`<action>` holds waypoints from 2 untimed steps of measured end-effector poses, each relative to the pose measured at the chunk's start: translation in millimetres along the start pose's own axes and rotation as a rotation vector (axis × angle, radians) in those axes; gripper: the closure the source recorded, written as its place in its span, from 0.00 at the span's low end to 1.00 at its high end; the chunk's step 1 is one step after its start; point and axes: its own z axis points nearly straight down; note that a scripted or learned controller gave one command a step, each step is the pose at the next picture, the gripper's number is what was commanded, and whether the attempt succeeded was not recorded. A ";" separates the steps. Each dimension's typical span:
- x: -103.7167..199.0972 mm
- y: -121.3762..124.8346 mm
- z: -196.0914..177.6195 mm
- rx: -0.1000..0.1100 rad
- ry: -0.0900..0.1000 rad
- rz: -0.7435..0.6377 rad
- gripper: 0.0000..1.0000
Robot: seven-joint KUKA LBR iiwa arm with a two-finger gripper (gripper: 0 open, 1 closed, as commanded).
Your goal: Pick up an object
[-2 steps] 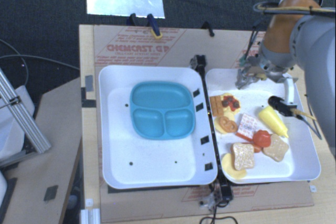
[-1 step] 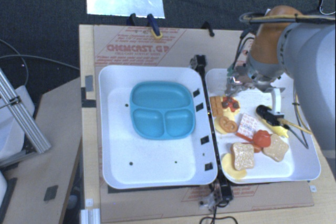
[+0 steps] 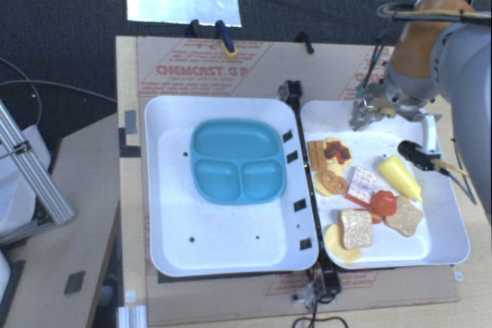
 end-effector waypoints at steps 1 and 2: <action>2.2 -0.5 1.2 0.002 0.001 -0.004 0.00; -6.8 -83.5 36.6 0.010 0.002 0.001 0.00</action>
